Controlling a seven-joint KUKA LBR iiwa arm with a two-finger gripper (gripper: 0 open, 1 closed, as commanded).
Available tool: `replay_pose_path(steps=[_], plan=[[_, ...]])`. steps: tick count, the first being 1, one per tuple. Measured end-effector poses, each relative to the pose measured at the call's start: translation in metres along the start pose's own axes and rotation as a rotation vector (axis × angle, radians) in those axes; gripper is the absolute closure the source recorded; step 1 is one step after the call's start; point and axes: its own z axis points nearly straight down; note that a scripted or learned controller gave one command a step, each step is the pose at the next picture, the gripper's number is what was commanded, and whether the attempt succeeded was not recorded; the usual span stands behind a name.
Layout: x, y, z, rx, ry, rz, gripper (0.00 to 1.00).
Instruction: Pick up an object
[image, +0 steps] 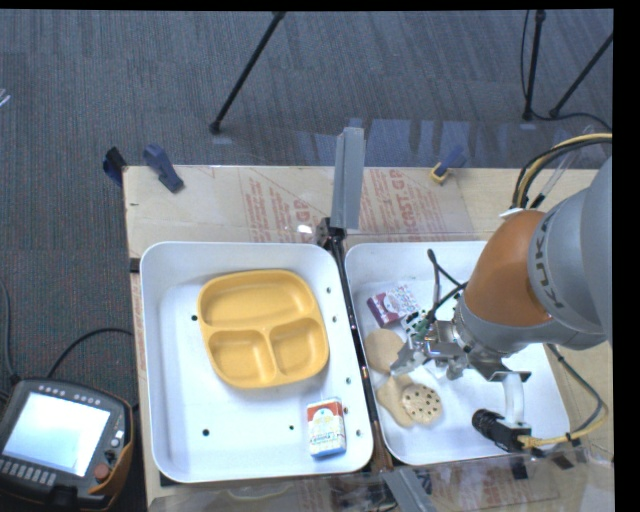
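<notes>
The grey arm (560, 270) covers much of the right bin (455, 255), hiding what lies under it. Well left of the fingers (412, 345), across the divider, the left bin (160, 300) holds a yellow sectioned plate (263, 326) and a small carton (326, 427). The gripper (422, 352) hangs low among tan cookie-like pieces (410, 398), just beneath and beside the fingertips. A small purple packet (392, 303) lies just beyond them. Whether the fingers are parted or clamped cannot be told amid the clutter.
</notes>
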Motion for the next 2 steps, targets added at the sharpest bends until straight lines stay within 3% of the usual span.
replay_pose_path(steps=[1, 2], plan=[[-0.0012, 0.0009, -0.0083, 0.002, 0.002, 0.004, 1.0], [-0.0013, 0.0008, -0.0081, 0.002, 0.002, 0.005, 0.0]])
